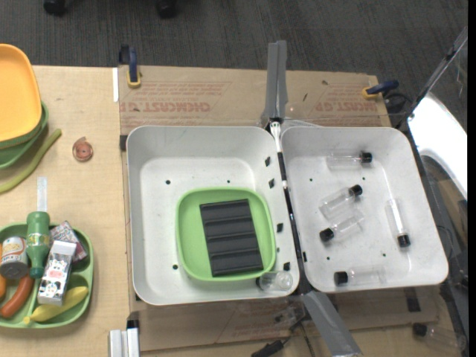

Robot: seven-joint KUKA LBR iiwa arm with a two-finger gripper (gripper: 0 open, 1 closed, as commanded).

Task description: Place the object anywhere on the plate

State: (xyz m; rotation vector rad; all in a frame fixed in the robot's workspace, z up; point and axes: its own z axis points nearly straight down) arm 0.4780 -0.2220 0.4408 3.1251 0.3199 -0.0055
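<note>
Vials (341, 201) loose in rt bin (416, 262), plate (190, 262) waiting left; tool state — can't tell, nothing seen gripped.

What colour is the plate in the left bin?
Green plate, with a dark grey ribbed block on it; camera view.

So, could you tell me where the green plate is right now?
The green plate sits in the left white bin, toward its front right, holding a dark ridged block.
</note>
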